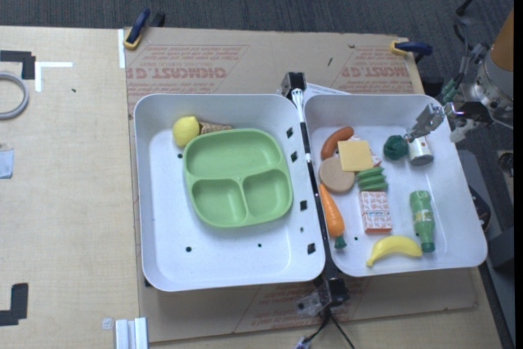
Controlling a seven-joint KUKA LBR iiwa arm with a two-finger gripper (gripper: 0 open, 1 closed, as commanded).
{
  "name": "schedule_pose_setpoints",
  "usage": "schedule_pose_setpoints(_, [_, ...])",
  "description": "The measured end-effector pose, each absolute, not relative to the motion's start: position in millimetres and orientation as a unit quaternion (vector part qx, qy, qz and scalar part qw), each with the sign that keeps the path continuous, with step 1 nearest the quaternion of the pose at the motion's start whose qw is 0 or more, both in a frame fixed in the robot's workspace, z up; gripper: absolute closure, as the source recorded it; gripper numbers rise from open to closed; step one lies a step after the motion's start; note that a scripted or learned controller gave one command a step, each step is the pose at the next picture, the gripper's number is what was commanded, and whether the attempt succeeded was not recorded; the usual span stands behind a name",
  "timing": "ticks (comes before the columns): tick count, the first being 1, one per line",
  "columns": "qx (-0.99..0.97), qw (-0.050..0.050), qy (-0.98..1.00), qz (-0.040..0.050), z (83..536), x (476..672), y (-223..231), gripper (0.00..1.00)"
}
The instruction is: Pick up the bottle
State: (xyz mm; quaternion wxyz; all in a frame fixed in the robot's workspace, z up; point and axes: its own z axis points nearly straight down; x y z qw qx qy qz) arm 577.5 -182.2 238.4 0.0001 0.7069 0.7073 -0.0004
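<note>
The bottle (422, 218) is green with a pale label and lies on its side near the right wall of the right bin (458, 257), its cap pointing to the front. My gripper (426, 123) hangs over the back right part of that bin, well behind the bottle. It is just above a small silver can (421, 152) and beside a dark green vegetable (395, 147). The gripper is small and grey in this view, and nothing shows in its grasp.
The right bin also holds a banana (394, 249), a carton (375, 211), a carrot (330, 209), a cheese slice (355, 154), a sausage (336, 140) and green beans (372, 179). The left bin (155, 257) holds a green divided plate (238, 177) and a lemon (186, 128).
</note>
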Motion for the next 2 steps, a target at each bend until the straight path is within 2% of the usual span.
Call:
schedule_pose_setpoints(1, [0.793, 0.000, 0.610, -0.0005, 91.9, 539.1, -194.2, 0.00])
schedule_pose_setpoints(2, [0.793, 0.000, 0.609, -0.0008, 101.4, 539.0, -194.6, 1.00])
